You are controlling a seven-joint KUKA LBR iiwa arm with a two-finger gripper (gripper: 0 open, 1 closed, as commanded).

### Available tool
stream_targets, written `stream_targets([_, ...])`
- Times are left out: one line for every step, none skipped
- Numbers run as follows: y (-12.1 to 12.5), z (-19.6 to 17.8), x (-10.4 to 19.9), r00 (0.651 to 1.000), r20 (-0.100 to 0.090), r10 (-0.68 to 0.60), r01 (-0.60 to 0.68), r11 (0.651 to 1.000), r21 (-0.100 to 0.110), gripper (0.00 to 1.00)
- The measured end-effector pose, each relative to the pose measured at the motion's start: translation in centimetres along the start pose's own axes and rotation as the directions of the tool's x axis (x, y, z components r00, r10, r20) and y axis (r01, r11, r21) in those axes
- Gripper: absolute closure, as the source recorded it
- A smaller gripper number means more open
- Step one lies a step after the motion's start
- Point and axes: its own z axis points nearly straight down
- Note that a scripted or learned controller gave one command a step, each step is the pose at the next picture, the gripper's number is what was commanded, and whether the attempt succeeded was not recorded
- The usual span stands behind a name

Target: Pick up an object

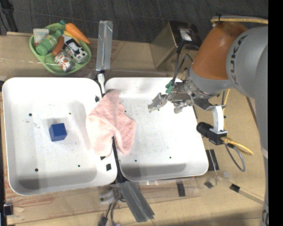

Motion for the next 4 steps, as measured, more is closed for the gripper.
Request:
stream_targets([0.3, 14.2, 4.1, 0.984, 0.001, -0.176, 0.176, 0.984, -0.001, 0.0])
stream_targets([0.3, 13.2, 4.0, 0.984, 0.001, -0.177, 0.177, 0.984, 0.001, 1.0])
stream_targets([0.3, 12.3, 4.0, 0.984, 0.001, -0.179, 0.179, 0.984, 0.004, 1.0])
stream_targets([0.3, 12.3, 4.0, 0.984, 0.002, -0.179, 0.179, 0.984, 0.004, 0.0])
